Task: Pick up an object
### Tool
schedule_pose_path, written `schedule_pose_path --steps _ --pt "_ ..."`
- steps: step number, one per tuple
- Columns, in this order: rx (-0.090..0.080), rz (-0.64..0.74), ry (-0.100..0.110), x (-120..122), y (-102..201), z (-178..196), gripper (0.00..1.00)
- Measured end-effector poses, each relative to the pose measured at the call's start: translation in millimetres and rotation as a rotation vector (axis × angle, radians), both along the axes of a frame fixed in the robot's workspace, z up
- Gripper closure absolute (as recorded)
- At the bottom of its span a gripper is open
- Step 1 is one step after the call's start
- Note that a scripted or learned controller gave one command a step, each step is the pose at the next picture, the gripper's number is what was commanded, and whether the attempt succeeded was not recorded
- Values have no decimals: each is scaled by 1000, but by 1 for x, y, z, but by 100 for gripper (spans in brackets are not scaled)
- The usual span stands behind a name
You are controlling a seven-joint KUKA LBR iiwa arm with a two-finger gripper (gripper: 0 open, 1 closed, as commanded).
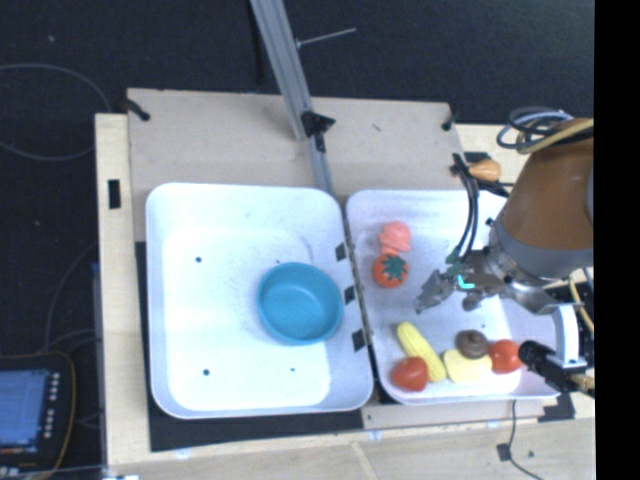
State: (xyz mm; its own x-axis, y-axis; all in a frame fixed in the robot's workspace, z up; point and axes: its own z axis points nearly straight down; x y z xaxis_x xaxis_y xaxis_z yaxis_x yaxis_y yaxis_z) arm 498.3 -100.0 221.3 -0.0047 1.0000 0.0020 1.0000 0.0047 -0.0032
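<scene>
From my camera above the desk (pixel 230 148), I see the gripper (pixel 436 294) hanging over the middle of the right bin (pixel 430 208). I cannot tell if it is open or shut. Under it lie a pink ball (pixel 395 236), a toy strawberry (pixel 390 270), a yellow corn cob (pixel 421 352) and a tomato (pixel 409 373). A blue bowl (pixel 298 303) sits in the left bin (pixel 200 228).

My bench (pixel 220 138) is pale board on a dark floor. Two white bins sit side by side on it, the left bin (pixel 200 200) at nine o'clock of the right bin (pixel 425 206), their rims touching. A grey metal pole (pixel 280 48) slants away toward twelve o'clock. A blue-lit pendant screen (pixel 30 408) sits at my view's eight o'clock corner.
</scene>
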Motion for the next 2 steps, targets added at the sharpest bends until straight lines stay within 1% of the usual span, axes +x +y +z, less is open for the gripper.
schedule_pose_path --steps 1,2 --pt "0 0 -3 1 0 1 0" --pt "-2 -4 6 -1 -2 -64 0"
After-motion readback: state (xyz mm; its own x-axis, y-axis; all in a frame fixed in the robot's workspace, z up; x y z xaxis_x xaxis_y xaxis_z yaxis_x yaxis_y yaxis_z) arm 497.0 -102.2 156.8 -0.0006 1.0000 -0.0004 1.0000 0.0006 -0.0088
